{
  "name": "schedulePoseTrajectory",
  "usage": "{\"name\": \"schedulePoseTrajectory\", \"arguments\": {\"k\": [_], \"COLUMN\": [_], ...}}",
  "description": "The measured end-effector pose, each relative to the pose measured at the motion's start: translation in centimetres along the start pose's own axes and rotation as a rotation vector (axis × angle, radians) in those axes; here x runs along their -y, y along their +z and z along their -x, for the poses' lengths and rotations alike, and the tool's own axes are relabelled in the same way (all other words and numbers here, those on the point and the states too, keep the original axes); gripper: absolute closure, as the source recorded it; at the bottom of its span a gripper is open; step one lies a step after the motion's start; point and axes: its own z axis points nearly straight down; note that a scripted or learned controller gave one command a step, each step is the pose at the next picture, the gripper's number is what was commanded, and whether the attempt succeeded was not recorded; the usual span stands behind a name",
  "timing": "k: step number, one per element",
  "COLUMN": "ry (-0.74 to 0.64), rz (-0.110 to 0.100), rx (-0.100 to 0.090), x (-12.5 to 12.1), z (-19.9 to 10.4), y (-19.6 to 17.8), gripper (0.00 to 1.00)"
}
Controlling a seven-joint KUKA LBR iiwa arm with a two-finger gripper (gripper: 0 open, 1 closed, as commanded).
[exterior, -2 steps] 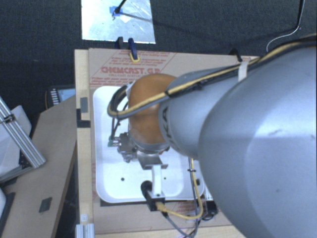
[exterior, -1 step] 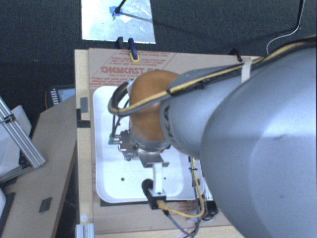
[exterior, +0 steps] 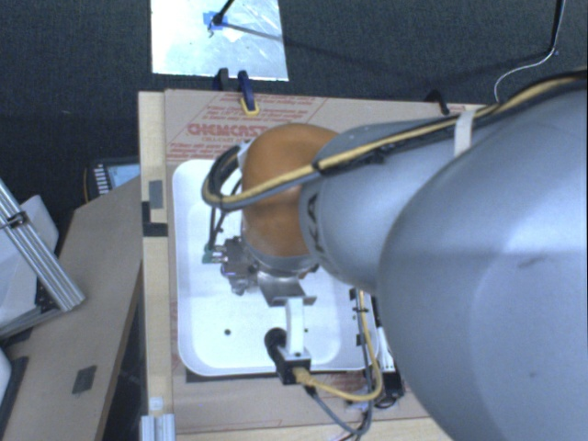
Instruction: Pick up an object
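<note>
My arm reaches in from the right and covers most of the bench; its orange band (exterior: pixel 276 191) hangs over the left white bin (exterior: pixel 197 274). The gripper (exterior: pixel 241 266) points down into that bin, near its middle, seen from above as a grey metal cluster. The wrist hides what lies under it. No object shows on the bare part of the bin floor, apart from a tiny dark speck (exterior: pixel 227 332) near the front.
The arm's grey body (exterior: pixel 459 274) hides the right bin. A cardboard sheet (exterior: pixel 243 122) with red print lies behind the bins. A shiny foil panel (exterior: pixel 219 24) sits at the back, and aluminium rails (exterior: pixel 32 246) stand at the left.
</note>
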Motion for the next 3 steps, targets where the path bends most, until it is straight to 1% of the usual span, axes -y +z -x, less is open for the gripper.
{"name": "schedulePoseTrajectory", "arguments": {"k": [1, 2, 3], "ry": [0.002, -0.009, -0.009], "rz": [-0.004, 0.002, 0.003], "rx": [0.008, 0.002, 0.002], "x": [0.3, -0.6, 0.3], "z": [5.8, 2.3, -0.2], "y": [6.0, 7.8, 5.4], "gripper": [1.00, 1.00, 1.00]}}
